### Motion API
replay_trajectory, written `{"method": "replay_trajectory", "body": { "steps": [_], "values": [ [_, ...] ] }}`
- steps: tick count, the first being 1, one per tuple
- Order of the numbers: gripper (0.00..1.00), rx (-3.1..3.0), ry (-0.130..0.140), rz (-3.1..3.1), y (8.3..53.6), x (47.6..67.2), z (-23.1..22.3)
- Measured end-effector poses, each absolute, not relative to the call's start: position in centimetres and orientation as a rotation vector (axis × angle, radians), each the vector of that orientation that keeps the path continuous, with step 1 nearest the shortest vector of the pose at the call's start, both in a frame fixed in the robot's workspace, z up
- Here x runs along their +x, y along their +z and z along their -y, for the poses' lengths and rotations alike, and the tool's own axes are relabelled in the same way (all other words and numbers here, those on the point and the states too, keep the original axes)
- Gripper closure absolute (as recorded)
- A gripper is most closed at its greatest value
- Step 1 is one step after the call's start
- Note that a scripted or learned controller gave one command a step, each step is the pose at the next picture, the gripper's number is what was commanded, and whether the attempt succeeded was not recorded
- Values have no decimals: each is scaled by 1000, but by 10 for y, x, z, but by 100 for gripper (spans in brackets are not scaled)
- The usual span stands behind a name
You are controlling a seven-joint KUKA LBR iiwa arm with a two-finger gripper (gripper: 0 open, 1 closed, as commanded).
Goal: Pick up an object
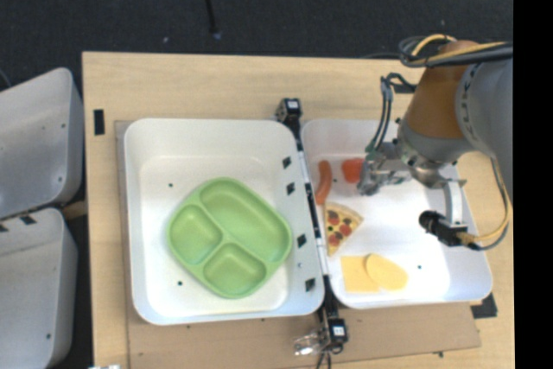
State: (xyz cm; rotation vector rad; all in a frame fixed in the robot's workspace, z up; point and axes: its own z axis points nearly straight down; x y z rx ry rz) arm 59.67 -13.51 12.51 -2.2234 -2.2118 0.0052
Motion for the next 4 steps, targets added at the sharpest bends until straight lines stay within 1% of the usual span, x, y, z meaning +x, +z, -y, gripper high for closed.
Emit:
{"method": "replay_trajectory", "body": {
  "steps": [1, 2, 3, 4],
  "values": [
    [100, -2224, -2, 2224, 186, 602, 139],
    [100, -2226, 0, 2220, 229, 598, 145],
    [100, -2220, -1, 2226, 276, 600, 146],
    [100, -2213, 5, 2225, 260, 610, 103]
  ]
}}
